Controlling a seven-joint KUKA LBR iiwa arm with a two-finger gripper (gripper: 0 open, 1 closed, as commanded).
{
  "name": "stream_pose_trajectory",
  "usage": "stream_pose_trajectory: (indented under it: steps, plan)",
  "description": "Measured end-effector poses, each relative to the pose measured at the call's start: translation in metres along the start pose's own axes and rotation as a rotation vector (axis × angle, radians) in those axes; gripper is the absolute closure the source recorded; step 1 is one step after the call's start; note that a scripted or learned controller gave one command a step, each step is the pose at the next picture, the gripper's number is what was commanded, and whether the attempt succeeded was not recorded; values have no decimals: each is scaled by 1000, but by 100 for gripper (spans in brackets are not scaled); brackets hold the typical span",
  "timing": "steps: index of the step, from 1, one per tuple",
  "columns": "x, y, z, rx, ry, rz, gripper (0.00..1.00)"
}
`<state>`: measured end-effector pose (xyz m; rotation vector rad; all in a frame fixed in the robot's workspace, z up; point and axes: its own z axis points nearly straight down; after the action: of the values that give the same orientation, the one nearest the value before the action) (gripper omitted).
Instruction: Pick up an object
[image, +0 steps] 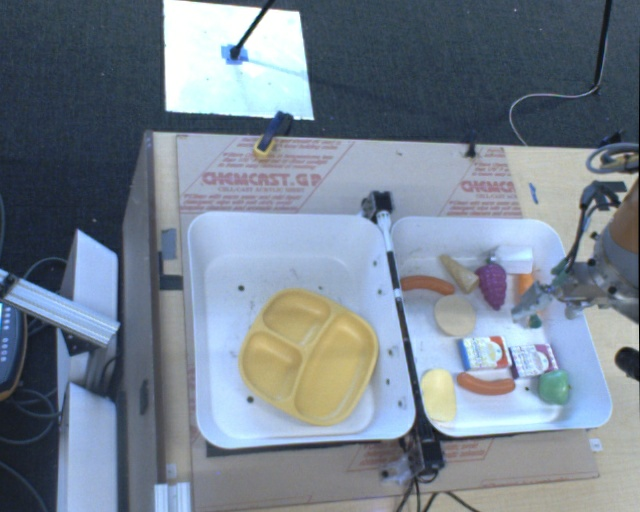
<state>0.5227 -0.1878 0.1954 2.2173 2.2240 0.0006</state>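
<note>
The right bin (424, 345) holds several toy foods. A purple grape bunch (492, 283), an orange carrot piece (524, 284), a white block (513, 257) and a pale wedge (459, 272) lie near its back. A sausage (427, 285) and a cream disc (455, 316) sit further left. Two small cartons (484, 352) (531, 359), a second sausage (486, 383), a yellow lemon shape (437, 394) and a green apple (553, 386) lie toward the front. My gripper (540, 303) hangs low over the bin's right side, just right of the carrot and above the cartons. Nothing is visibly held.
The left bin (230, 260) holds a yellow divided plate (308, 355). A raised divider (395, 300) separates the two bins. The arm (612, 270) enters over the right bin's right wall. Cardboard (300, 170) lies behind the bins.
</note>
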Motion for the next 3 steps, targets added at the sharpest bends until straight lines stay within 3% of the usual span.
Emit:
stream_pose_trajectory:
  steps: [1, 2, 3]
  plan:
    - [30, 54, 111, -1, 0, 0, 0]
    - [34, 100, 110, -2, 0, -2, 0]
    - [34, 101, 99, -5, -1, -5, 100]
